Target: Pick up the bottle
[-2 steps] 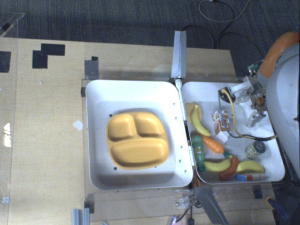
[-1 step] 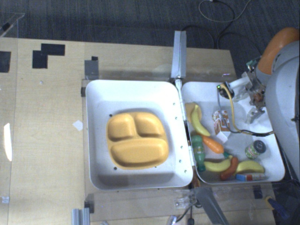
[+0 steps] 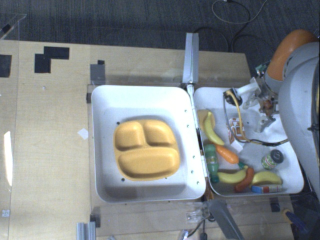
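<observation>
The bottle (image 3: 212, 163) is green and lies lengthwise against the left wall of the right bin (image 3: 295, 181). It has a banana (image 3: 210, 127) above it and an orange carrot (image 3: 228, 154) touching its right side. My gripper (image 3: 235, 132) hangs over the middle of the right bin, up and to the right of the bottle and apart from it. It sits just above the carrot's upper end, and nothing shows between its tips. The grey arm with its orange band (image 3: 287, 49) comes in from the right.
The right bin also holds two more bananas (image 3: 231, 175) (image 3: 266, 178), a red sausage (image 3: 243, 179), a round can (image 3: 273, 159) and a small blue-capped tube (image 3: 265, 189). A yellow compartment tray (image 3: 146, 147) lies in the left bin (image 3: 105, 134). A metal divider (image 3: 191, 59) stands between the bins.
</observation>
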